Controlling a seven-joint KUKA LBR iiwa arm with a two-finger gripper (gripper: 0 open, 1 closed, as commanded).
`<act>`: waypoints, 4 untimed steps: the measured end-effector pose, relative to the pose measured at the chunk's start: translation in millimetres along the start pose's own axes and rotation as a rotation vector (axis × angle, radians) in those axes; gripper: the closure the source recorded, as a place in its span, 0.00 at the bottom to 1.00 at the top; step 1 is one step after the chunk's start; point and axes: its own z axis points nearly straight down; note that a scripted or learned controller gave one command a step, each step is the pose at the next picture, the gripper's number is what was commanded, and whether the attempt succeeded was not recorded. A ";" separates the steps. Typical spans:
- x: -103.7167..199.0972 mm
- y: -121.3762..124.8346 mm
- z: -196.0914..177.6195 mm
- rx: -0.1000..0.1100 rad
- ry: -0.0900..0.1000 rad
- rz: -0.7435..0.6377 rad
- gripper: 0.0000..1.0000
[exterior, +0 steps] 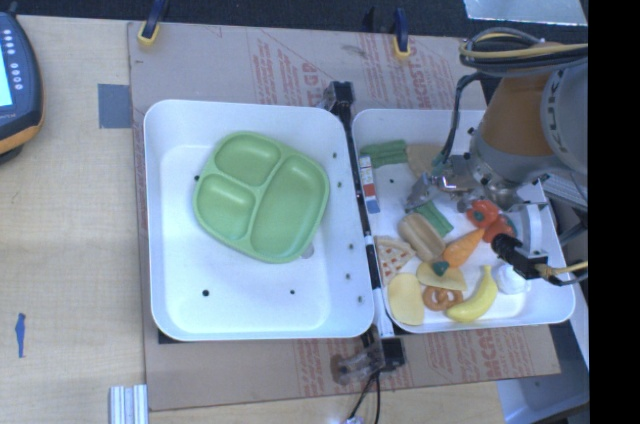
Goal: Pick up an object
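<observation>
The right bin (470,323) holds several toy foods. There is a green block (385,153) at its far left, a brown bread roll (422,234), an orange carrot (462,248), a red piece (484,215), a pizza slice (393,258), a pretzel (437,297) and a yellow banana (477,299). My gripper (434,184) hangs low over the middle of this bin, just above the roll and a flat green piece (432,217). The wrist hides the bin's far right part. I see nothing held in the gripper.
The left bin (160,212) carries a green divided plate (262,196). A black divider rail (358,212) runs between the bins. Clamps (400,40) pin the cardboard at the back. A handheld controller (14,82) lies at the far left.
</observation>
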 end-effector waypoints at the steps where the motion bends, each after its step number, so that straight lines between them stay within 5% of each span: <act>1: 0.0 4.6 -13.7 -0.010 -0.002 -0.004 1.00; 2: 0.4 3.1 -11.1 -0.005 -0.001 -0.004 0.00; 3: 37.4 3.0 -0.1 -0.004 0.002 -0.007 0.00; 4: 35.4 73.2 -0.4 -0.002 -0.001 -0.002 0.00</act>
